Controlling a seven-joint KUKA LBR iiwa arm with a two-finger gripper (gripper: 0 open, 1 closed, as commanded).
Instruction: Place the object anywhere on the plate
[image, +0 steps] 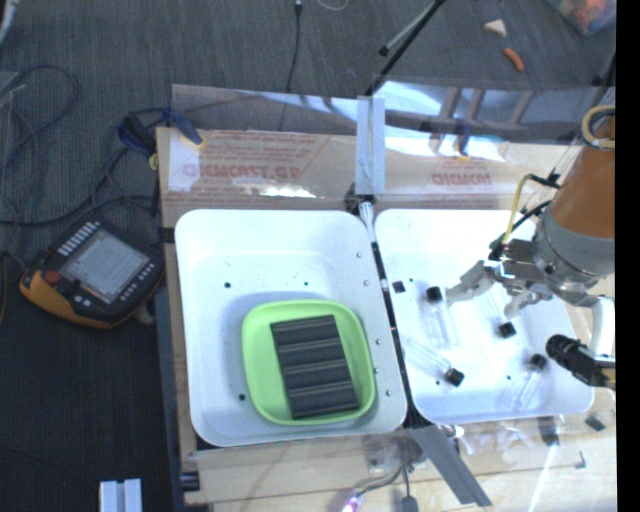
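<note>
Ridged dark grey block (315, 366) lies flat on the green plate (256, 330) in the left bin (200, 260).
Pendant controller (93, 272) sits on the floor far left, cables around it. Block shows four raised ribs and covers most of the plate's middle. Right bin (420, 240) holds small clear tubes with black caps (434, 294), scattered. Gripper (506, 288) hovers over that bin, fingers spread, nothing between them, well apart from the plate.

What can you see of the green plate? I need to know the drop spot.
The square, round-cornered, lime-green plastic-looking plate lies flat in the left white bin, toward its near edge. A dark grey ribbed block already rests on it, covering most of its middle and leaving the raised rim showing.
</note>
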